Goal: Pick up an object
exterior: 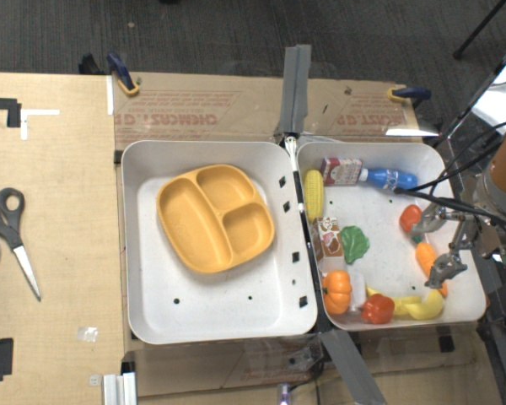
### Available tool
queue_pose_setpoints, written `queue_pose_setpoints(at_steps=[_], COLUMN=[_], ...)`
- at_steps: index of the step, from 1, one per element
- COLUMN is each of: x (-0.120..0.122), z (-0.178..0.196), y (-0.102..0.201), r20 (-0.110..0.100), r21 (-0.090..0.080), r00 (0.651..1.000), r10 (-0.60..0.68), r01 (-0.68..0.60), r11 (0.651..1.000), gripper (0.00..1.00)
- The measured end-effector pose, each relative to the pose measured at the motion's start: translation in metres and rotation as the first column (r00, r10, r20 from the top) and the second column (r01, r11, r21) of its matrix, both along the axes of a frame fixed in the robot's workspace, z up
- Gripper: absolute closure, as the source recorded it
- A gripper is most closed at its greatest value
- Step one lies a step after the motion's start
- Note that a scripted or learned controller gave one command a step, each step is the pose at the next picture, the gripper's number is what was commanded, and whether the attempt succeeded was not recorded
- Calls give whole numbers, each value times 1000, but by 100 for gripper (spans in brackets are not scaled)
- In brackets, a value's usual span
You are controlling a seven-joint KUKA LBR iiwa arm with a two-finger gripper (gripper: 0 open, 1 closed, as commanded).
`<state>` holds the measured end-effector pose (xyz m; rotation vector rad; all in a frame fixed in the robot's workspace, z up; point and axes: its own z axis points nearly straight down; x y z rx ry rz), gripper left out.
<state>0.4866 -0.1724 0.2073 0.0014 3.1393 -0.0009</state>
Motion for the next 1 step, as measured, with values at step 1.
queue_pose_setpoints(at_steps=[1], x=[100], z=[-106], y=[-49], r20=[1], r21=[-1], r00=[1000], r10=[-4], r01=[4], r11=[1000], gripper=[0])
